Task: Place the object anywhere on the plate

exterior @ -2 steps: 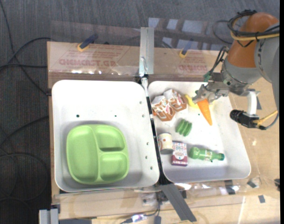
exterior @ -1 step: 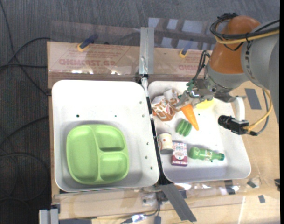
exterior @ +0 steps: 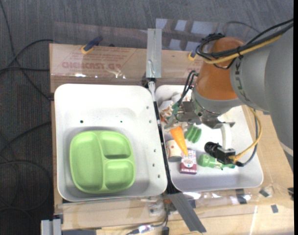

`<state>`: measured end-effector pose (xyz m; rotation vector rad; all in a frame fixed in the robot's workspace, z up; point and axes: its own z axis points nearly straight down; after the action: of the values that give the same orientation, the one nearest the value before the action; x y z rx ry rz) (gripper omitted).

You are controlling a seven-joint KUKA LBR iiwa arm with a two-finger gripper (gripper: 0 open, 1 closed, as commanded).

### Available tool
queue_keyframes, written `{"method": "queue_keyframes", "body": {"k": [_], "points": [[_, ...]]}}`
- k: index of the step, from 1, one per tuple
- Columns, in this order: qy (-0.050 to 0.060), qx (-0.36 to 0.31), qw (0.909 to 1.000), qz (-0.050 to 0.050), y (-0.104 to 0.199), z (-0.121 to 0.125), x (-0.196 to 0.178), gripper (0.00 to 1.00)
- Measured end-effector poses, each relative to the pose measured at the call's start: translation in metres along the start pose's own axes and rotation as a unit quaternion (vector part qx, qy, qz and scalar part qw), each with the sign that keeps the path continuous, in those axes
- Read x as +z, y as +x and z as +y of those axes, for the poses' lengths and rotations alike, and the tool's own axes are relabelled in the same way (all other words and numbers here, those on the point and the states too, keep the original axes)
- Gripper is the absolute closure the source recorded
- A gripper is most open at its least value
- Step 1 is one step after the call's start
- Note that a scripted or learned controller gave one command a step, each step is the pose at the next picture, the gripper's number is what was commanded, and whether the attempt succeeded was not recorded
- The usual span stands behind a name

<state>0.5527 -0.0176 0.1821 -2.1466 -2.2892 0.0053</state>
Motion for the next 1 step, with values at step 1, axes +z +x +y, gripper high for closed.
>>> {"method": "queue_keyframes", "body": {"k": [1], "points": [[-0.001,0.030,0.9996,0.000,0.0316,0.0371,-0.0172,1.00]]}}
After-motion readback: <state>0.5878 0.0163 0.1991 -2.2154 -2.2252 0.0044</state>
